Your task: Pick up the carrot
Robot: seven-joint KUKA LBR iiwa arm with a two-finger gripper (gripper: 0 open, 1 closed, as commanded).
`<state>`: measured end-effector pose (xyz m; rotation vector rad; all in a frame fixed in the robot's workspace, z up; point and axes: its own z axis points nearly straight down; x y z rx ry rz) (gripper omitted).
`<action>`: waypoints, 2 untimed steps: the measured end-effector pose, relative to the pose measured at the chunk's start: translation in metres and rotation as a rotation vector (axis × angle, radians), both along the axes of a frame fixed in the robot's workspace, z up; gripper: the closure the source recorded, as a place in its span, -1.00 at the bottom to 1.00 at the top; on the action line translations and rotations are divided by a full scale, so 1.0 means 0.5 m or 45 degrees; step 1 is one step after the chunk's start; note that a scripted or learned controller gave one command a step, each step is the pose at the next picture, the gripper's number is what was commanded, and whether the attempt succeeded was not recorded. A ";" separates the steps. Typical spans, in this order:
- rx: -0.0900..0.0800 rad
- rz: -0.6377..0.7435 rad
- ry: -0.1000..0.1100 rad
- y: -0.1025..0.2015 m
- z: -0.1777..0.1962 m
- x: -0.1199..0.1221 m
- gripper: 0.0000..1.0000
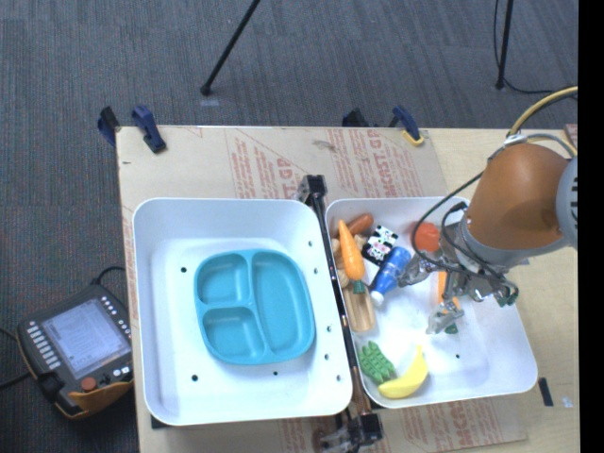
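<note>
An orange carrot lies lengthwise along the left wall of the right bin, with a wooden piece just below it. My gripper hangs low over the middle of that bin, about a hand's width right of the carrot, under the arm's orange band. A thin orange sliver with a small green bit shows right at the gripper; I cannot make out what it is or whether it is held.
A blue bottle, a black-and-white toy, a red-orange item and a tomato crowd the carrot and gripper. A banana and green item lie in front. The left bin holds a blue divided plate.
</note>
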<state>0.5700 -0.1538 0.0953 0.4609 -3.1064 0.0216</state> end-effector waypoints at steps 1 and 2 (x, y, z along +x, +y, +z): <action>0.019 0.083 0.002 0.069 -0.015 -0.027 -1.00; 0.019 0.331 0.003 -0.112 -0.015 -0.138 -1.00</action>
